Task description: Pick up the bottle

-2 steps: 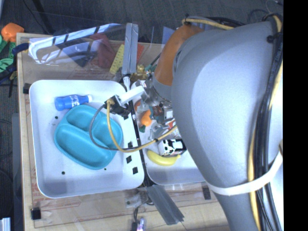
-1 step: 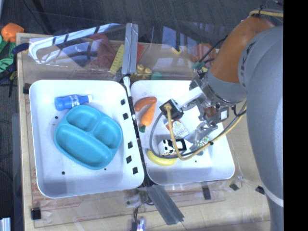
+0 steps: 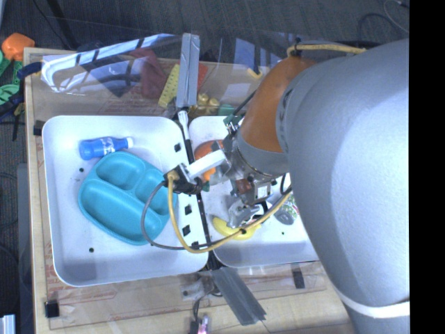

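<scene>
From my station I see the bottle (image 3: pixel 104 146), blue with a white cap, lying on its side in the left bin (image 3: pixel 59 186), up toward that bin's eleven o'clock corner. It sits just beside the upper rim of the teal divided tray (image 3: pixel 122 195), close enough that I can't say whether they touch.

The arm (image 3: pixel 334 158) is nowhere near it. Its jaws (image 3: pixel 240 211) hang low over the right bin (image 3: pixel 278 252), above something yellow (image 3: pixel 233 227) at about six o'clock from the wrist. The wrist housing and cables hide the tips, so I cannot tell whether they are wide, narrow or holding anything.

My worries from here:

- The divider between the bins lies directly on the path toward nine o'clock. A low sweep would likely clip it.
- The yellow cable loop (image 3: pixel 170 218) already droops over the left bin and the tray's edge. It could drag the tray and nudge the bottle.
- The bottle is round and on its side, so a slightly off-centre closure would probably roll it toward the bin wall.
- The tray at the bottle's five o'clock leaves little room for a finger on that side.
</scene>
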You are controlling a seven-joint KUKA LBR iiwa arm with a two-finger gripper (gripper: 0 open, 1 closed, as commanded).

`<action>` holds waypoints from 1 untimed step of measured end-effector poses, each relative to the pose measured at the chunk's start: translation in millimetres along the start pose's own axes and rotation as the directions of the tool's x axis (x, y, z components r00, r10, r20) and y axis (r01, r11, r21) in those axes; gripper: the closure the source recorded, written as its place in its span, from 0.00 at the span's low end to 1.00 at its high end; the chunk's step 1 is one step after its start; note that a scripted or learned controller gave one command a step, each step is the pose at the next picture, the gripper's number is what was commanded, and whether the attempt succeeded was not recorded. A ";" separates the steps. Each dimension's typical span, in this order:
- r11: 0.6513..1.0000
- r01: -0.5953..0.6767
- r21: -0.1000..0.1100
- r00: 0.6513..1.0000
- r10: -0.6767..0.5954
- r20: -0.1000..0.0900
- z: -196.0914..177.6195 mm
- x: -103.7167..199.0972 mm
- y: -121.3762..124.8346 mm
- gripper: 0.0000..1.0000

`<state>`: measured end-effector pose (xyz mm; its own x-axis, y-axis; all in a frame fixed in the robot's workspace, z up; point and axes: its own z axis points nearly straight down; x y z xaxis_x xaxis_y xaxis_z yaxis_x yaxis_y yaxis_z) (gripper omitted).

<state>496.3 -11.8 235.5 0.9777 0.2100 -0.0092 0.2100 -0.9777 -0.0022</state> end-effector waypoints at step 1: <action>1.000 0.007 0.000 1.000 -0.007 0.008 -6.6 0.7 -0.1 1.00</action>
<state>497.0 -11.6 242.1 0.9761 0.2165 -0.0168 0.2165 -0.9763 -0.0024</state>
